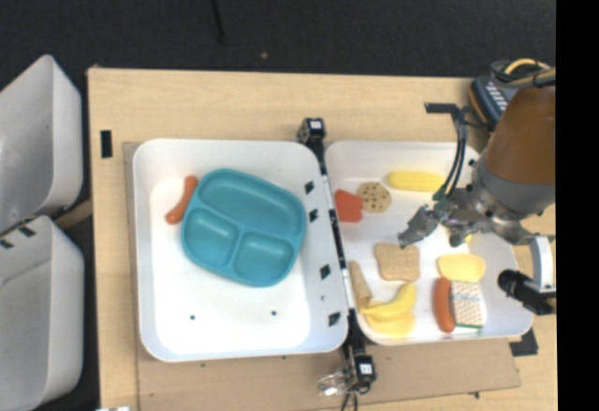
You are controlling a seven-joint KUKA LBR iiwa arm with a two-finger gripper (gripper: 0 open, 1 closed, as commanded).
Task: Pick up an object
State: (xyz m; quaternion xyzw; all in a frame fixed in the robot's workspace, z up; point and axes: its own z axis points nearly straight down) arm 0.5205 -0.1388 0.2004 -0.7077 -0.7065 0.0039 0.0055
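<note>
A: Tan and flat, the toast slice (397, 261) in the right bin (426, 154) looks like the nearest candidate, lying just below the pincer (418, 227).

B: How would it handle?

A: My guess is light, stiff play food with a matte face, so not slippery and not fragile. But it lies low on the bin floor, so the fingers would have to take it across two opposite edges, at its narrower span, with the tips right down at the floor.

B: And the pincer now?

A: It hangs above the slice's upper edge, apart from it. I cannot tell whether it is spread or closed; the dark parts blur together. Nothing is visibly between the fingers.

B: Neighbours?

A: A banana (395, 304) curls just below the slice, a cracker stick (359, 282) lies to its left, and a round cookie (374, 197) and a red piece (348, 206) sit above. A yellow wedge (460, 267) lies to its right, near a sausage (443, 304) and a wafer (467, 303). A corn cob (415, 181) rests at the top.

B: The other bin?

A: The left bin (150, 306) holds a teal divided plate (243, 227) and an orange sausage (182, 199) beside it. Both bins rest on the wooden counter (206, 105).
</note>
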